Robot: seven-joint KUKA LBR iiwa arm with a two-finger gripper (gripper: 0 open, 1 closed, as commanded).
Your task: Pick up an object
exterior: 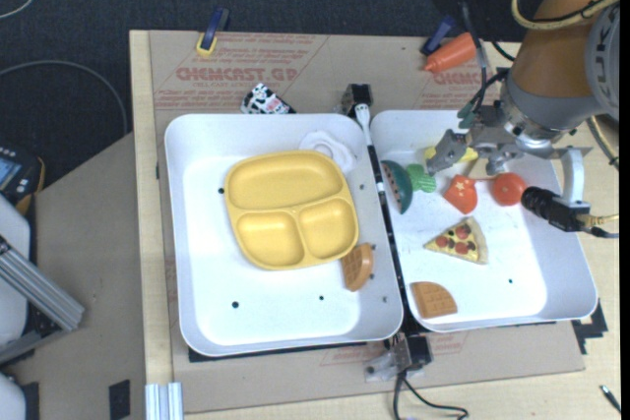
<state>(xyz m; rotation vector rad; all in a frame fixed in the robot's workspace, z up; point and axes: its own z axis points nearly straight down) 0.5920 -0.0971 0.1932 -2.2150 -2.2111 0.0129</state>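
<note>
In the right bin (551, 295), the gripper (461, 150) hangs near the top edge, and I cannot tell its state, while the nearest thing, a strawberry (462, 194), lies just at 6 o'clock from it, the pizza slice (458, 241) lower still.

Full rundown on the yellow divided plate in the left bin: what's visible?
The yellow divided plate looks like glossy moulded plastic, rounded-square, with three compartments: one wide at the back, two smaller at the front. All compartments look bare. It lies flat and right way up, turned slightly askew, on the floor of the left white bin. A small brown toy pastry sits at its front-right corner, seemingly touching its rim; crumpled white material lies by its back edge.
</note>
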